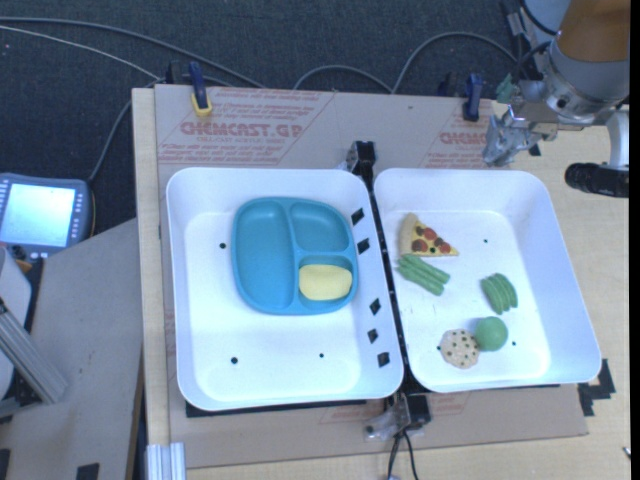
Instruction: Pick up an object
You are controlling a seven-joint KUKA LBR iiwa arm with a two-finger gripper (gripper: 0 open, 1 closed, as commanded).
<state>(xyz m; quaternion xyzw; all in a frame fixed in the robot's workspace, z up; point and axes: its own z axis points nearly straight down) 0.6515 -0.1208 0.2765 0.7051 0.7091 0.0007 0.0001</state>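
The metal two-finger gripper (507, 140) is hovering beyond the right shallow white plastic bin (560, 268), staging; whether it is open or closed, I cannot tell.

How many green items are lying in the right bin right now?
3. A green bean pod lies just below the pizza slice, a ridged green piece sits toward the bin's right side, and a round green ball touches the cookie. None looks hidden.
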